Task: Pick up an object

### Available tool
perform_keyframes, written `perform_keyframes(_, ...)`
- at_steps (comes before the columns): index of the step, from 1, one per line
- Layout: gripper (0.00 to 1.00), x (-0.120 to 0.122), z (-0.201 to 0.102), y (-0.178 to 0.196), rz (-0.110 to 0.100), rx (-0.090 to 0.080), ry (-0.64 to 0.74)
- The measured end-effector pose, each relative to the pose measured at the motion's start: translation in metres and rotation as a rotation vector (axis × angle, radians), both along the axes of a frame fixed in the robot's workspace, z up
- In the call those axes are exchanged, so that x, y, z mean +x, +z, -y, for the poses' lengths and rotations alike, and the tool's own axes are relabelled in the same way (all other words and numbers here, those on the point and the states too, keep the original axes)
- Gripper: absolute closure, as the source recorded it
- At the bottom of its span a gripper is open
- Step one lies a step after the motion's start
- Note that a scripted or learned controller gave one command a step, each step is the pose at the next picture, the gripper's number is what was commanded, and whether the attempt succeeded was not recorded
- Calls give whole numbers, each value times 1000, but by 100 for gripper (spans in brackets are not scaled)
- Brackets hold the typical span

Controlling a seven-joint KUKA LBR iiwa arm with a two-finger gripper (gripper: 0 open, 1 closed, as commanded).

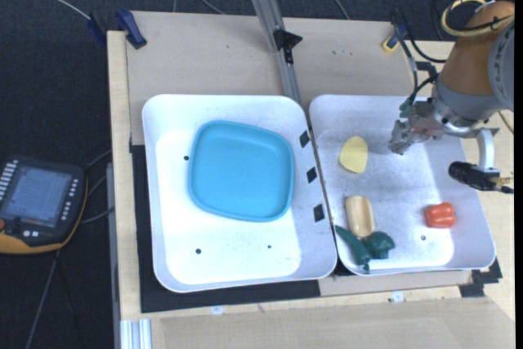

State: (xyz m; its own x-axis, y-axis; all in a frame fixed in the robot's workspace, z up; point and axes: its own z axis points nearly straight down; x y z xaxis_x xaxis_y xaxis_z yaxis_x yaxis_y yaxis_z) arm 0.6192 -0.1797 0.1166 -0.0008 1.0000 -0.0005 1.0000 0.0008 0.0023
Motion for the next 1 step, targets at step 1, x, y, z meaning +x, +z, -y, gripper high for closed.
perform_keyframes(1,100,8,7,49,3,-1,-1)
